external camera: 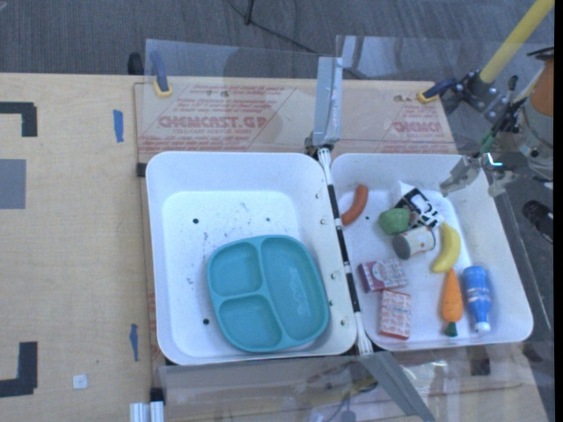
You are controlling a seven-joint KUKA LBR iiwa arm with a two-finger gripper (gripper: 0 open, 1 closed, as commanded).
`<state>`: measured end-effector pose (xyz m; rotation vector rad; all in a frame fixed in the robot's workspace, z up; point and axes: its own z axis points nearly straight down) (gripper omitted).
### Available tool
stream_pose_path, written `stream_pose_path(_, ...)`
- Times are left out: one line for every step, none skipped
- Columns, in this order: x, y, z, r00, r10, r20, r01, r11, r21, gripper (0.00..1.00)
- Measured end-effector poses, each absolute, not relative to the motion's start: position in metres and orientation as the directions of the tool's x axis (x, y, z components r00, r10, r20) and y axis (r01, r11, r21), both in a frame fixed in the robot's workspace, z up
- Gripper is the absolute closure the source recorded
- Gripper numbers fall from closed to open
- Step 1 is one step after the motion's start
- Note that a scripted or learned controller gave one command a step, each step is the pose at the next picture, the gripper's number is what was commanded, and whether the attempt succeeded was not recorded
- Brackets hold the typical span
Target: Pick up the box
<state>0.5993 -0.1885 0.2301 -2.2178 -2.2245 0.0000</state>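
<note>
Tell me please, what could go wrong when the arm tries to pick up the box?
Two similar boxes lie close together: the upper box and the lower box, so the fingers may catch the other one too. The carrot lies nearby and may be pushed. The gripper sits at the bin's far edge, leaving a long descent.
</note>
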Motion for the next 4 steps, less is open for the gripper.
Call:
stream_pose_path(0.563,-0.156,0.127,0.095,0.995,-0.002,0.995,-0.095,0.016,0.00)
stream_pose_path(0.637,-0.143,0.095,0.551,0.835,-0.007,0.835,-0.551,-0.006,0.00)
stream_pose_path(0.634,-0.126,0.094,0.682,0.731,-0.012,0.732,-0.682,-0.001,0.00)
stream_pose_path(0.616,-0.115,0.096,0.798,0.602,0.009,0.602,-0.798,0.012,0.00)
